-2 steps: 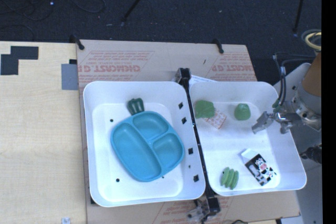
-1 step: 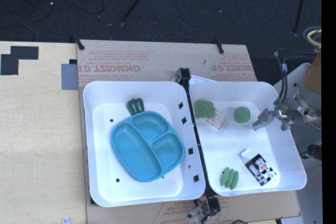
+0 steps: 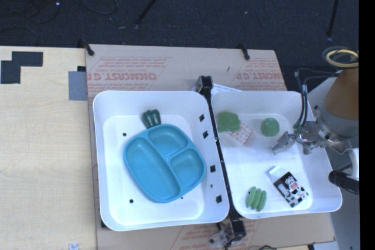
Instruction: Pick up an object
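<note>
end effector (image 3: 295,141) spread, holding nothing, over right bin (image 3: 328,208) – cardboard (image 3: 135,70) print mirrored, unreadable – black-white card (image 3: 290,188) below.

Blue divided plate (image 3: 164,164), green toys (image 3: 256,199), black-and-white patterned card (image 3: 290,188), white bins (image 3: 99,143).

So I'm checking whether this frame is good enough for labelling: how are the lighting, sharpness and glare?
In the camera view the lighting is even and soft; the white bins look bright but keep their edges, with faint shadows under the blue plate. The picture is slightly soft overall, so the print on the small black-and-white card is unreadable. The gripper is a little blurred. The dark floor behind holds little detail.
</note>
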`<state>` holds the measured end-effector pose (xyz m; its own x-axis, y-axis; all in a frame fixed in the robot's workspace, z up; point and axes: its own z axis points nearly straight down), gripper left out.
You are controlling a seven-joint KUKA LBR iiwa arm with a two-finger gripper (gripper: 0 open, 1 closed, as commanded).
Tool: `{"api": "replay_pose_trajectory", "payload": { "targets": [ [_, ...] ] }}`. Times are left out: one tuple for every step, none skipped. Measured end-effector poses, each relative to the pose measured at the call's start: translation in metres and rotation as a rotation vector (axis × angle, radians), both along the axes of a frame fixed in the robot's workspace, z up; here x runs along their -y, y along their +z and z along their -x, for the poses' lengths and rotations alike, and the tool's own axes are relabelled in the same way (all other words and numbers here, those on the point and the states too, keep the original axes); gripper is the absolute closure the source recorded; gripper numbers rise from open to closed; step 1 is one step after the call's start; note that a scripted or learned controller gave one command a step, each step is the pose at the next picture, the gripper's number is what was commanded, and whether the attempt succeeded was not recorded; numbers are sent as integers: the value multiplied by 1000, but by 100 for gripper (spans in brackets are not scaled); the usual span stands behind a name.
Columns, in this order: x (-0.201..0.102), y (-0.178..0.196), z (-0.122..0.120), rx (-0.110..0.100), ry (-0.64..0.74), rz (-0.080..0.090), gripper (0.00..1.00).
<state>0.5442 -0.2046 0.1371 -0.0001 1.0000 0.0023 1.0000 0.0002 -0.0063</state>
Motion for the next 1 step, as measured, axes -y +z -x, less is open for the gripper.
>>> {"api": "replay_pose_trajectory", "payload": {
  "targets": [
    [-2, -52, 1, 1, 0, 0, 0]
  ]
}}
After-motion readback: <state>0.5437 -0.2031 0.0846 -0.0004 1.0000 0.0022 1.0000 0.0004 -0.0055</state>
